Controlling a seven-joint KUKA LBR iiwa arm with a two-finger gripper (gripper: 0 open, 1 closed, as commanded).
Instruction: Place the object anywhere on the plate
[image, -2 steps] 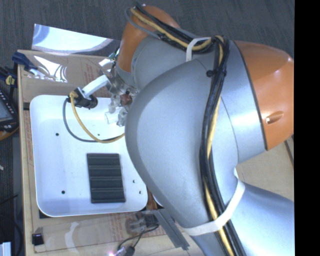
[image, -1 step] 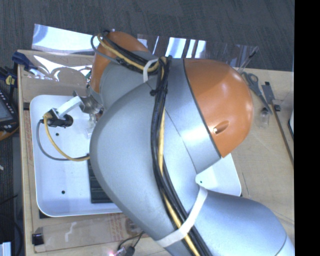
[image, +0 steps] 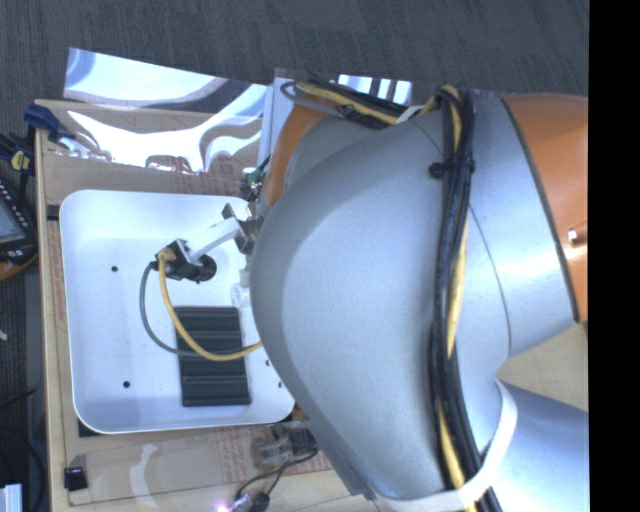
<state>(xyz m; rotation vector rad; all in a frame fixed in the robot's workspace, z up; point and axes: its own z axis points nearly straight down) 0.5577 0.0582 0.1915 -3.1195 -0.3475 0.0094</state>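
Note:
A dark grey ribbed rectangular slab (image: 213, 355) lies flat in the left white bin (image: 95, 300), toward its near edge. My grey arm (image: 400, 300) with its orange band (image: 555, 170) covers the whole right half of the view and hides the right bin. My gripper (image: 243, 232) barely peeks out from under the arm's left edge, over the right side of the left bin and behind the slab. Nothing can be seen held in it.
A shiny crumpled sheet (image: 150, 100) lies behind the left bin. Black equipment (image: 12, 200) sits at the far left edge. Small connectors and wires (image: 275, 450) rest on the wooden bench (image: 150, 465) in front of the bin.

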